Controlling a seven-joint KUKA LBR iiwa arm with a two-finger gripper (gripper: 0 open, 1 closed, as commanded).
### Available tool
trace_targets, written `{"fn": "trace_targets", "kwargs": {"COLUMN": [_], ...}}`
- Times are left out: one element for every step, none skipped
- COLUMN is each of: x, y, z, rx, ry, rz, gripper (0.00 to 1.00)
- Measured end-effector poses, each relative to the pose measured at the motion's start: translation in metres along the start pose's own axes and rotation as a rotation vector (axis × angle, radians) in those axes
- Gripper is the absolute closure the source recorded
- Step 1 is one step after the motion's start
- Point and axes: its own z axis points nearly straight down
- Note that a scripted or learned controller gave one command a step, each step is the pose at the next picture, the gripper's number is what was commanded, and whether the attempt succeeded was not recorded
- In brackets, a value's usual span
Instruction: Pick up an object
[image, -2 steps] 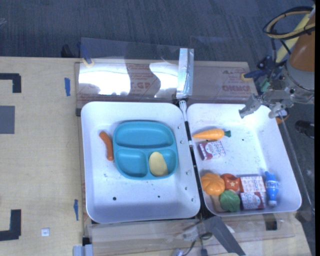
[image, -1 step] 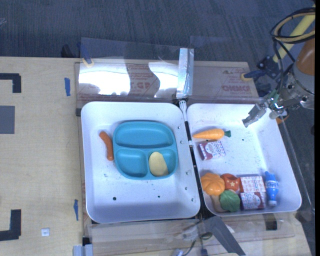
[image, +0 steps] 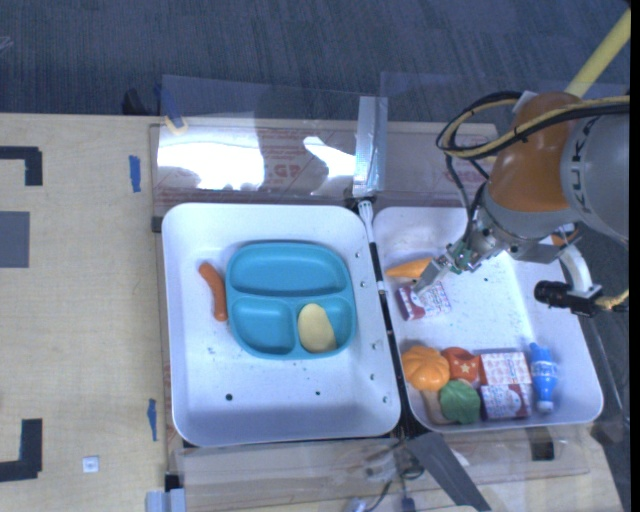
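Note:
My gripper reaches down into the right bin, near its upper left part. Its tip hangs between a small orange wedge on its left and a red and white packet just below it. The slanted view does not tell me whether it touches either of them. The grey arm with its orange band comes in from the upper right.
Along the right bin's front lie an orange pumpkin-like toy, a red piece, a green piece, a red and white box and a blue bottle. The left bin holds a blue divided tray with a yellow object, and an orange sausage.

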Motion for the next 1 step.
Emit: {"fn": "trace_targets", "kwargs": {"x": [-0.0143], "y": [0.0490], "z": [-0.0685], "rx": [-0.014], "ry": [-0.008], "rz": [0.370], "gripper": [0.00]}}
